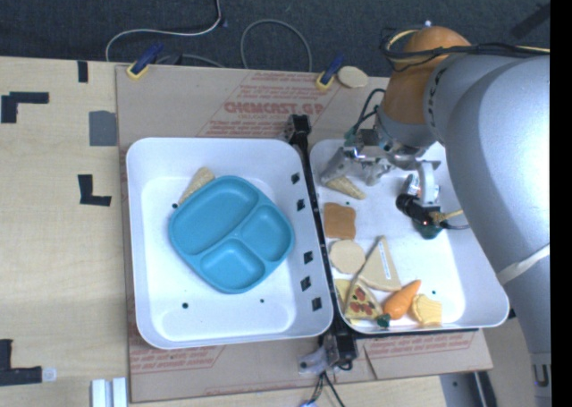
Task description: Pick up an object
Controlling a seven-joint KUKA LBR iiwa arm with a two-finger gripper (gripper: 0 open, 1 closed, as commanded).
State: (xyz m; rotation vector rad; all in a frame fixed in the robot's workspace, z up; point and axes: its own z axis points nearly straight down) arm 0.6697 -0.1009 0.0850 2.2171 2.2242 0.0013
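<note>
Grey metal, our tool (350, 164) sits low in the right bin's (478, 293) upper left, over a pale wedge (344, 185); we cannot tell its opening. Other food lies toward lower centre, so this wedge seems the target.
</note>
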